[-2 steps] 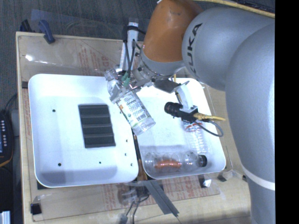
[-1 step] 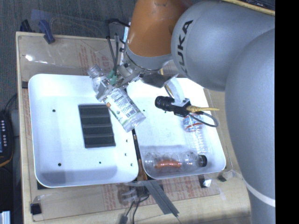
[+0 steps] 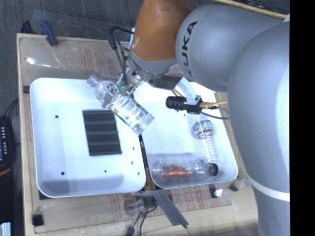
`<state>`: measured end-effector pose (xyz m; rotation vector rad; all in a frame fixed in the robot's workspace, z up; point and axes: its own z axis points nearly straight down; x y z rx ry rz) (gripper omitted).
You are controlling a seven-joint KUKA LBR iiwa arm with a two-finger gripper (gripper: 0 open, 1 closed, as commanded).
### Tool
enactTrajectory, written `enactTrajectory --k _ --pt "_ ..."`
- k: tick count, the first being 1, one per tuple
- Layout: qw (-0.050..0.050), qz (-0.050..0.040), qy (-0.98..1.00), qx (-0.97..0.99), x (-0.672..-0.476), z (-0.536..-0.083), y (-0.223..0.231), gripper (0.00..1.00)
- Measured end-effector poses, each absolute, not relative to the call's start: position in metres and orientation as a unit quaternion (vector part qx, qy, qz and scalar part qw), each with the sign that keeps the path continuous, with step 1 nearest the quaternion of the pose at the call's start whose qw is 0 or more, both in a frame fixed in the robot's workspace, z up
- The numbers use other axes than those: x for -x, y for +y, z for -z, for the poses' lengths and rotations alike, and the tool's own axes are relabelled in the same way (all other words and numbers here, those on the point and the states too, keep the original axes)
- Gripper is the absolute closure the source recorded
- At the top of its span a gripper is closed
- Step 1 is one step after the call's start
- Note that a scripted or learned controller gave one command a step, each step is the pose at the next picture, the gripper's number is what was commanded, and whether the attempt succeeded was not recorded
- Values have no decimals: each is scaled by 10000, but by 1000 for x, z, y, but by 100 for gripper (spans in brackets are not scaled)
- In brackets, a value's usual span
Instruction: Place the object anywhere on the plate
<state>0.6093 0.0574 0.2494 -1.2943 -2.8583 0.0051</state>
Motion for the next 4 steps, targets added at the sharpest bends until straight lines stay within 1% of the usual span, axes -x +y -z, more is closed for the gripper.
enactTrajectory --k 1,2,3,4 --pt "-9 -1 -9572 2894 -626 -274 76 100" --pt "21 -9 -9939 1100 -594 -177 117 100" --pt "-16 0 -10000 49 -616 -224 73 100" --pt "-18 0 -10000 52 -617 -225 72 0"
